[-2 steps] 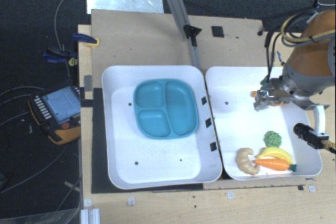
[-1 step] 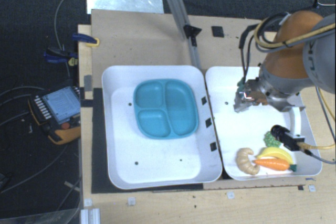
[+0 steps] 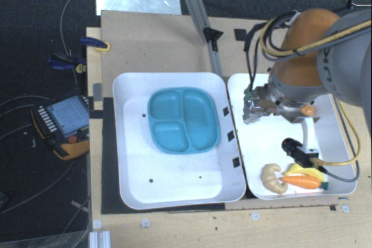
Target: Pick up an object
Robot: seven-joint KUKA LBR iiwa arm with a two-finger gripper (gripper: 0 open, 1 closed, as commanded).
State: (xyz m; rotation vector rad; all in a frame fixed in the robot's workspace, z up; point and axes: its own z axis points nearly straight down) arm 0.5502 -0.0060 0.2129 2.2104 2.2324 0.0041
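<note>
Three toys (carrot (image 3: 301,182), banana (image 3: 309,171), pastry (image 3: 272,178)) clustered in right bin (image 3: 260,145), against its lower wall | gripper (image 3: 253,110) apart, up-bin; open or closed: cannot tell | best: descend on pastry, the cluster's free end

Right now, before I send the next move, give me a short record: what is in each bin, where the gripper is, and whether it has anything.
left bin: one blue divided plate, lying flat near the middle
right bin: three toys clustered at the near edge
toys: beige pastry-like piece; orange carrot to its right; yellow piece just behind the carrot
gripper: over the far left part of the right bin, apart from the toys
load: no toy seen at the gripper
task state: nothing picked up yet
</note>
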